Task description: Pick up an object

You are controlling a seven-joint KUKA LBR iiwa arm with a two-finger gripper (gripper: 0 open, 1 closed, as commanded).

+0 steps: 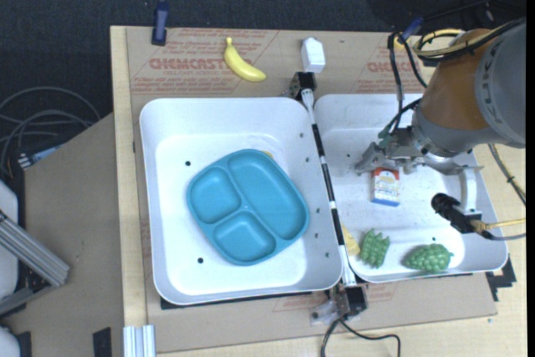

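So the two-finger gripper (386,160) hangs over the right white bin (351,117), can't tell its grip state. The small red, white and blue carton (385,185) lies flat just below it, near side, touching or not unclear.

A tray (245,205) lies in the left bin (159,138); a carton (386,186) and two bunches (374,248) (429,257) lie in the right bin (351,109).

A single fixed camera looks down at a slant on the bench (209,67), far enough back to take in both white bins (167,130) whole. Floor shows beyond the bench's far and left edges. The arm (468,96) enters from the right of the bins.
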